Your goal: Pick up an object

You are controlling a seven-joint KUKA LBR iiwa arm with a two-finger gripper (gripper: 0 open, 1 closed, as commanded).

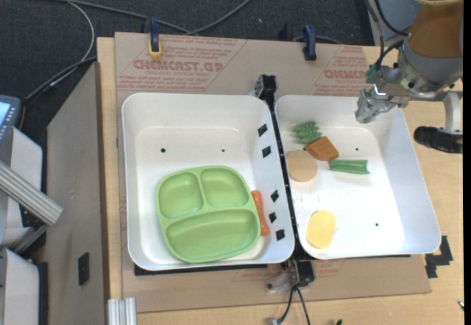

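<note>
Right white plastic bin (pixel 412 191), centre: small green plastic pod-shaped toy (pixel 348 165), seemingly light, rigid, smooth, best pinched across its narrow middle; gripper (pixel 370 106) hovers at far edge, finger state undeterminable.

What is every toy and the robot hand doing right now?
green divided plate: flat in the left bin, nothing on it.
orange carrot: lying beside the plate's right edge.
tan disc: flat in the right bin.
yellow disc: flat, apart from the others.
green leafy piece: lying down.
orange-brown piece: lying down.
green pod: lying down.
gripper: above the right bin's far edge, holding nothing.
</note>
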